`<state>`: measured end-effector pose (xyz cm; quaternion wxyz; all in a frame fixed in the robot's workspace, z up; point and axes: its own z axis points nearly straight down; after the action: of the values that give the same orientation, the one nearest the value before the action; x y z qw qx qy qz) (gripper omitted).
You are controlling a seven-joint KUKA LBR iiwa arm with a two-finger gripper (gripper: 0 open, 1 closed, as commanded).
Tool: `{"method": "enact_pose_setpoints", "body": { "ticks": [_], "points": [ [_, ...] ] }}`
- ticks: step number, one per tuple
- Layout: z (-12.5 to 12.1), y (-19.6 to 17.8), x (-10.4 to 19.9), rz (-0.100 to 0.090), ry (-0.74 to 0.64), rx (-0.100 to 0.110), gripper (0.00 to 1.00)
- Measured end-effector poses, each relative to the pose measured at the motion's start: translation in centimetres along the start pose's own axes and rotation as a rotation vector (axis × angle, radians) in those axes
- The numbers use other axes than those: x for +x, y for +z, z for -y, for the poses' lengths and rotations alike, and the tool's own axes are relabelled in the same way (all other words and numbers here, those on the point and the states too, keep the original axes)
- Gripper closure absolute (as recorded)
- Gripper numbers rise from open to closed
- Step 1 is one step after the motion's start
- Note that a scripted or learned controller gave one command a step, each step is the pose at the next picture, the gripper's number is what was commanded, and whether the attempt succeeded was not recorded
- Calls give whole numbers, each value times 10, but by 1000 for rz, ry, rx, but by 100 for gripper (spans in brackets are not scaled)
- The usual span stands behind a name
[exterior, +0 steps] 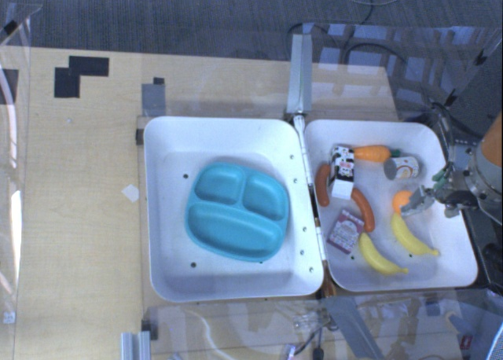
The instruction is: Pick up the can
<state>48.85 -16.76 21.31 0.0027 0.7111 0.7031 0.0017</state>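
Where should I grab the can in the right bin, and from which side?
The can seems to lie on its side by the carrot. I would come from straight above and close across its round body at mid-length. The gripper sits just below it, near the orange.

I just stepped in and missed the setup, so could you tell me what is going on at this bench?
A grey robot arm reaches in from the right over the right bin, which holds toy food: a can, a carrot, two bananas, sausages and small cartons. Its tool hovers near an orange ball, below the can. The can lies untouched near the bin's back wall. The left bin holds a blue divided plate.
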Motion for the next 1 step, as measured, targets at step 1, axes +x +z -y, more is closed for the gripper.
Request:
{"method": "enact_pose_setpoints", "body": {
  "ticks": [1],
  "points": [
    [-111, 45, -26, 0, 66, 3, 0]
  ]
}}
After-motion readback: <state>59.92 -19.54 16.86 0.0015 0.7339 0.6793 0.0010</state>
